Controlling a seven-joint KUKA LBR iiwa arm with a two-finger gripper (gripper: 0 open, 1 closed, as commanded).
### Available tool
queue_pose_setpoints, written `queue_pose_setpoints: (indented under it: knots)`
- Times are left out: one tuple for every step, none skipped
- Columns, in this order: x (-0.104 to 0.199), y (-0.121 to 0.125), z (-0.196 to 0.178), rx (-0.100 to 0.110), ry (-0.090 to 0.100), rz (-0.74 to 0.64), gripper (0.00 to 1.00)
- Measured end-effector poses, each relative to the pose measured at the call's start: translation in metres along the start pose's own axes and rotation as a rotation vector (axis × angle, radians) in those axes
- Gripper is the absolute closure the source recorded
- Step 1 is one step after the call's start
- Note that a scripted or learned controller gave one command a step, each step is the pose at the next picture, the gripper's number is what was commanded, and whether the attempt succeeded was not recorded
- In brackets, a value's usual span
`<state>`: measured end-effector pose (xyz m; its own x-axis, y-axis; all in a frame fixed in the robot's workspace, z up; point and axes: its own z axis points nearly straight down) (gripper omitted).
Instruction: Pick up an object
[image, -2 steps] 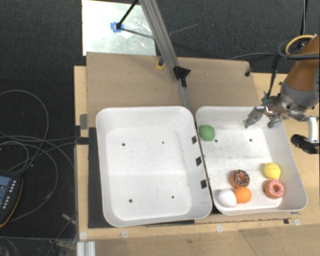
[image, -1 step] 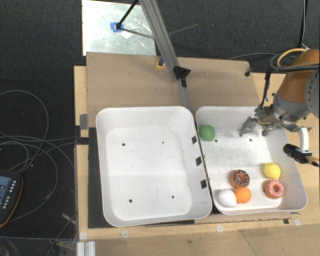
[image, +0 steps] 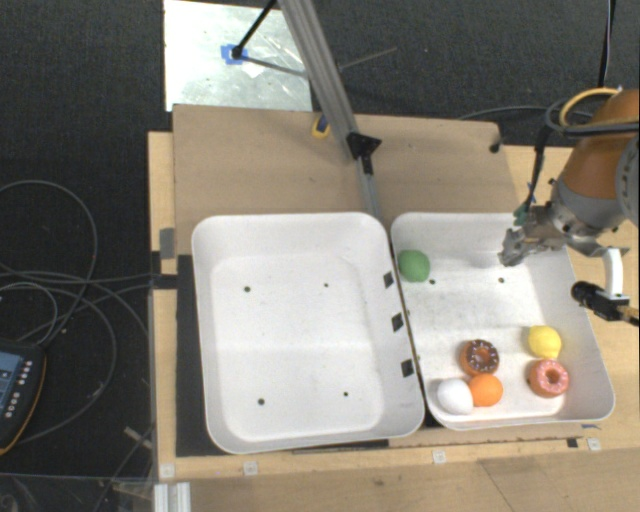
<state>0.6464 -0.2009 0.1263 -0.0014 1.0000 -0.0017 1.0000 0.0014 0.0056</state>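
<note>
We see the gripper hovering over the right bin, poised above scattered toys; its grip state is unclear.

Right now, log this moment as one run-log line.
gripper: over right white bin, far end, holding nothing seen | nearest: round green ball | five other toys clustered at near end | left white bin: untouched

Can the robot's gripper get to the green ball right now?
Probably yes. The gripper hangs over the right bin, and the green ball sits alone by the left wall, with bare floor between them. The other toys are clustered far off.
</note>
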Motion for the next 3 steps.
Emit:
queue_pose_setpoints:
  knots:
    - [0.0,-0.003,-0.046,-0.001,0.0,0.001,1.0]
    - [-0.001,0.0,-0.094,-0.002,0.0,-0.003,1.0]
    - [0.052,0.014,-0.096,0.001,0.003,-0.009,1.0]
